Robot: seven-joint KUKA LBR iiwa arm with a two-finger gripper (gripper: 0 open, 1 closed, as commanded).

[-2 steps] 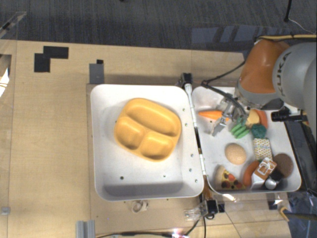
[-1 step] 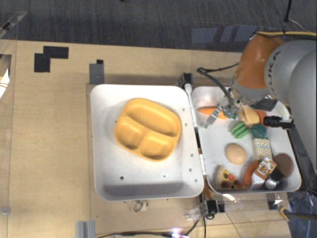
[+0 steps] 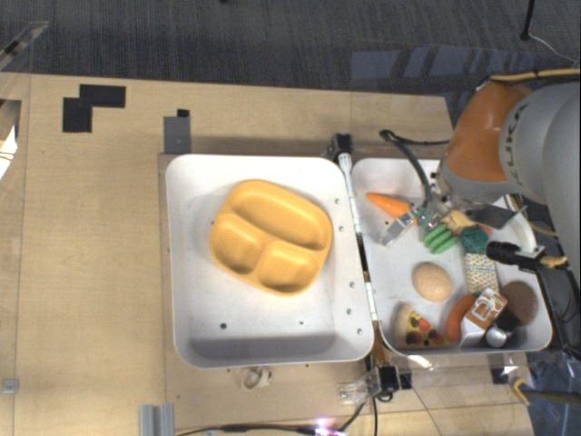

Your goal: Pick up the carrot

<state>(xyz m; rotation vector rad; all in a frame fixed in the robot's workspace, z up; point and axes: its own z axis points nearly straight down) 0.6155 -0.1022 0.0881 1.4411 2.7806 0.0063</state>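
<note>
The carrot (image 3: pixel 388 204) is orange and tapered, and it lies on the floor of the right bin (image 3: pixel 390 284) near the bin's back left, with its tip pointing left. My gripper (image 3: pixel 408 222) hangs low over that bin, just right of and in front of the carrot's thick end. It looks open: one silver finger (image 3: pixel 394 232) reaches out below the carrot. I see nothing between the fingers. The grey arm with its orange band (image 3: pixel 477 139) comes in from the right.
A green ridged toy (image 3: pixel 442 238), a teal piece (image 3: pixel 474 240), a beige egg-shaped item (image 3: pixel 433 282), a red sausage (image 3: pixel 457 314) and several small boxes crowd the right bin. The left bin (image 3: pixel 195 325) holds a yellow divided dish (image 3: pixel 270 234).
</note>
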